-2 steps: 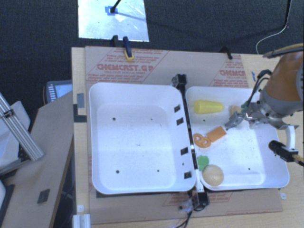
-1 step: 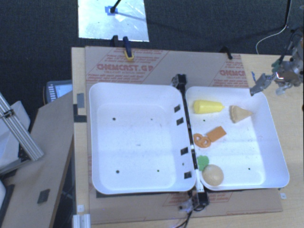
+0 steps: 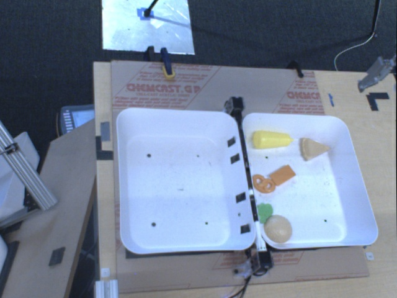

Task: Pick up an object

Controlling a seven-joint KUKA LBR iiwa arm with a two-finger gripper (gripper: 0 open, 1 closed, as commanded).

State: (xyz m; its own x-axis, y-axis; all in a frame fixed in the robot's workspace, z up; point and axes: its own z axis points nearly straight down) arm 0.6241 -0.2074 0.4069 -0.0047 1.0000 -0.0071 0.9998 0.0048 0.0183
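Objects, six, lie untouched in right bin (image 3: 356, 185), so pick not begun; next move calls for a descent onto yellow piece (image 3: 270, 139), standing apart from the rest.

arm at the right edge
the grey gripper (image 3: 376, 74) juts in at the frame's upper right, angled down-left.

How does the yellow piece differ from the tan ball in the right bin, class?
Colour: the yellow piece is bright yellow; the tan ball is pale beige.
Shape: the yellow piece is long and tapers to its right end; the tan ball is round.
Place: the yellow piece lies near the far wall of the right bin; the tan ball sits by the near wall.
Both lie close to the divider.
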